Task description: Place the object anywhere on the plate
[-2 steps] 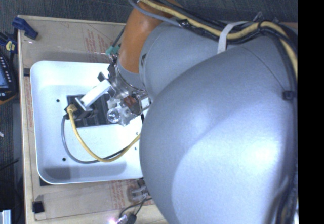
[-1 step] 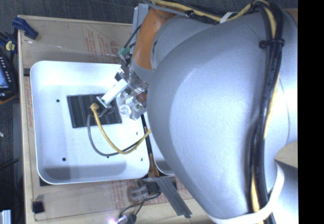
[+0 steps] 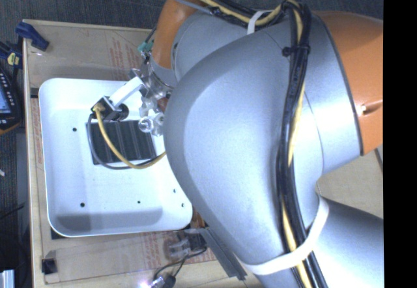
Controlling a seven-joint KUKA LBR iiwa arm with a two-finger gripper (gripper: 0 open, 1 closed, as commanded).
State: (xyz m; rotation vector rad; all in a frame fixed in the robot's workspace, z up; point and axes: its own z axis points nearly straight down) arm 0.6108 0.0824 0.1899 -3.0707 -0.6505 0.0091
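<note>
While the claw point(image 3: 151, 114) is poised beside a ribbed dark slab point(image 3: 124, 143) in the white bin point(image 3: 65, 176), its opening cannot be told; pickup is judged pending, a sure grasp being required.

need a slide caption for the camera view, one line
The grey arm looms over the white bin, its hand near a dark ribbed object lying inside.
</note>
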